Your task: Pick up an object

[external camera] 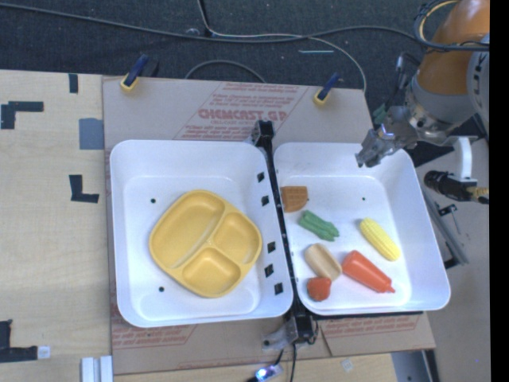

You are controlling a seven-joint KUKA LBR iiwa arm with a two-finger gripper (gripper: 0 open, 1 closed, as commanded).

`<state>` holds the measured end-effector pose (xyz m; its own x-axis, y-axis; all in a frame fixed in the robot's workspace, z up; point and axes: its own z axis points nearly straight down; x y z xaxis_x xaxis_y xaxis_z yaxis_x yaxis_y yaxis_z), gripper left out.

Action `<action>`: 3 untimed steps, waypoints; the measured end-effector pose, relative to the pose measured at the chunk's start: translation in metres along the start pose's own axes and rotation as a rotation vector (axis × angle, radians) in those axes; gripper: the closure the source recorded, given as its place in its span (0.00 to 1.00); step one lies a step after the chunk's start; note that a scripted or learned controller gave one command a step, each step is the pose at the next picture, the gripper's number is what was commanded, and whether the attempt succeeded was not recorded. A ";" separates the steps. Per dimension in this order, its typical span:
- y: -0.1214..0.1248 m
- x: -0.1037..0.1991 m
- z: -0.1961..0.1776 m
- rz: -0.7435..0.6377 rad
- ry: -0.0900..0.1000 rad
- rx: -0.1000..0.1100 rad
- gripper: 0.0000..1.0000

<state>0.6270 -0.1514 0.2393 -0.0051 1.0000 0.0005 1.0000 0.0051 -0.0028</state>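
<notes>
The right bin (413, 189) holds several toy foods: a brown bread slice (293, 198), a green pea pod (319, 225), a yellow corn cob (379, 239), an orange carrot (367, 271), a hot dog bun (323, 261) and a small red piece (319, 289). My gripper (372, 154) hangs over the bin's far right rim, above and well behind the corn. Nothing shows between its fingers.
The left bin (127, 213) holds a yellow divided plate (205, 241). A black clip divider (270, 205) runs between the bins. Yellow-blue clamps (134, 73) (326, 91) pin the cardboard at the back, and cables (199, 14) cross the dark floor behind.
</notes>
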 end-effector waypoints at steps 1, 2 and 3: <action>-0.002 0.059 0.003 -0.001 0.001 0.000 1.00; 0.001 0.110 0.000 -0.001 0.001 -0.001 1.00; 0.012 0.159 -0.004 -0.002 0.001 -0.001 1.00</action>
<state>0.6383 0.0072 0.2437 -0.0068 1.0000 0.0010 1.0000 0.0068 -0.0015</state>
